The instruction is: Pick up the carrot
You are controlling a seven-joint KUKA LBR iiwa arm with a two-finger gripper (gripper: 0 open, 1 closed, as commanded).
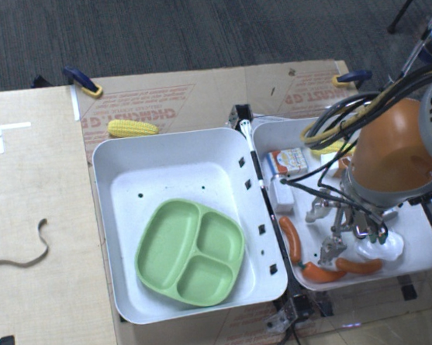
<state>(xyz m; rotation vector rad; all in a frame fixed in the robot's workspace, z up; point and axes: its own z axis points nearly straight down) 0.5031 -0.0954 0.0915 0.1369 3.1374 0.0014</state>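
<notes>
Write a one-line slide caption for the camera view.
KUKA arm's gripper hovers over the carrot in the right bin; a green divided plate sits in the left bin.

R bin (425, 255) crowded: sausage (291, 240), box (289, 160) | L bin (112, 219): 1 green tray (191, 253), rim clear

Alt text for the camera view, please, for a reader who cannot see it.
The gripper hangs low in the right bin, just above a carrot by its near wall. The left bin holds a green divided plate.
</notes>
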